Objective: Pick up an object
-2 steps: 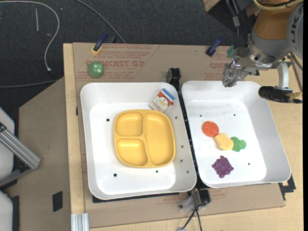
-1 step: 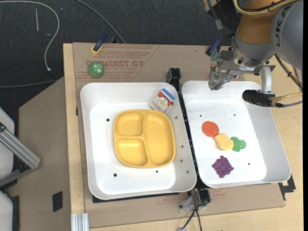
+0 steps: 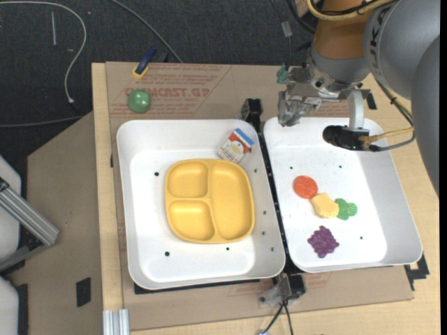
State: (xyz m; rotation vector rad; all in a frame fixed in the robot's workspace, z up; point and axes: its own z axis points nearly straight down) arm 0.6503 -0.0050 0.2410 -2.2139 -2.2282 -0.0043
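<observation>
Cardboard-topped bench (image 3: 105,187) with two white bins | left bin (image 3: 140,257): yellow divided plastic plate (image 3: 209,201), small milk carton (image 3: 235,145) at its 1 o'clock | right bin (image 3: 391,208): orange round toy (image 3: 305,186), yellow chunk (image 3: 324,204), green piece (image 3: 346,209), purple grape bunch (image 3: 323,241) | hand (image 3: 292,114) hovers at right bin's 11 o'clock corner, holding nothing, fingers close together.

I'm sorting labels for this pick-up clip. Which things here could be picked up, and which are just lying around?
Could be picked up: orange disc, yellow block, green piece, purple grapes, small carton, yellow tray.

Lying around: green ball, blue clip, white cable.
</observation>
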